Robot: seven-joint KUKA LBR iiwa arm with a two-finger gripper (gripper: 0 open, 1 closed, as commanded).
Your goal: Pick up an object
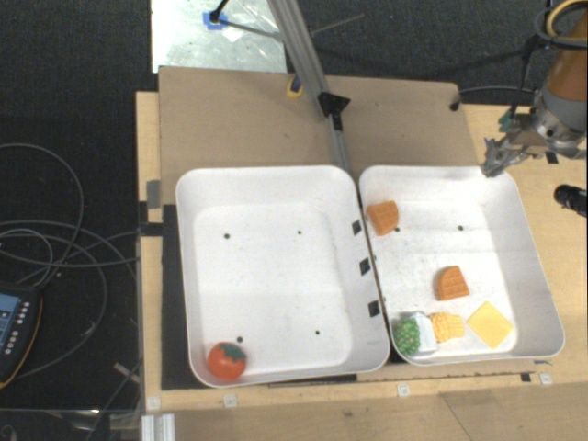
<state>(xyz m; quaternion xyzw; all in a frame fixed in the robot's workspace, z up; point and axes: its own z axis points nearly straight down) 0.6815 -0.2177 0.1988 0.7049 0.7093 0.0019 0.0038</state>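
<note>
Gripper sits at the far right corner of the right bin, above its rim; cannot tell its state, and nothing visible in it. Objects lie well apart from it, nearer the camera: orange chunk by the divider edge, orange bread-like piece mid-bin, yellow cheese wedge, corn piece and green broccoli along the near edge. Left bin holds a red tomato in its near left corner.
</note>
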